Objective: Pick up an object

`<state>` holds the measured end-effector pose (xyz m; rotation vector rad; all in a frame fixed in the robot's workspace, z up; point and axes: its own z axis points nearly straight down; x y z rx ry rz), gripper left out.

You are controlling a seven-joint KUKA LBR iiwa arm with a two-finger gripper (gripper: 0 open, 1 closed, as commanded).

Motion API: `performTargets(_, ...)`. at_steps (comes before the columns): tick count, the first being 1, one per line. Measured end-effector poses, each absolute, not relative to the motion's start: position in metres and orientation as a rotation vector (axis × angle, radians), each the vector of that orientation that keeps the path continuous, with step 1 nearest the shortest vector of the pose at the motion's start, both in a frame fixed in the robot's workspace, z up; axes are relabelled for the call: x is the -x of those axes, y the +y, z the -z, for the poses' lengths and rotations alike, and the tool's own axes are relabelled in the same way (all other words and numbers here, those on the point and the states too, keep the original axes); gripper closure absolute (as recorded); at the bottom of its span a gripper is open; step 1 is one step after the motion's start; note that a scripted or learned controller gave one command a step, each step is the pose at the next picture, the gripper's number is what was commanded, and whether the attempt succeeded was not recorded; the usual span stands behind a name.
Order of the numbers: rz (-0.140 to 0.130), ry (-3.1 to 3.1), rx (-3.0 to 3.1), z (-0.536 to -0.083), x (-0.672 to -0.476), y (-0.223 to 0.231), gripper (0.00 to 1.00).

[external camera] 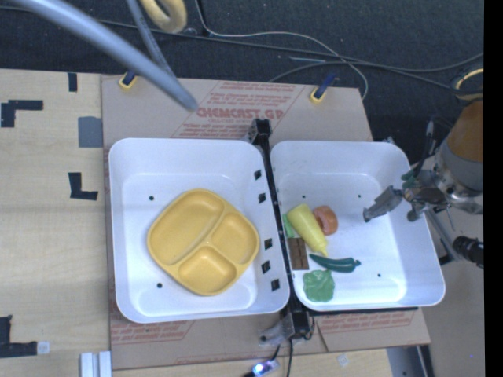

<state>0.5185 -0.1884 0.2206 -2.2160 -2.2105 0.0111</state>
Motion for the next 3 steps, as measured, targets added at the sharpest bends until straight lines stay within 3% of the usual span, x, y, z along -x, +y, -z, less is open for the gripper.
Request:
performTargets(1,-0.001,-2.222,2.219,-0.227,-0.521,-0.188,0.0)
performTargets(3,-0.006,-2.22,2.218,-0.117,-0.53,-0.192,0.0)
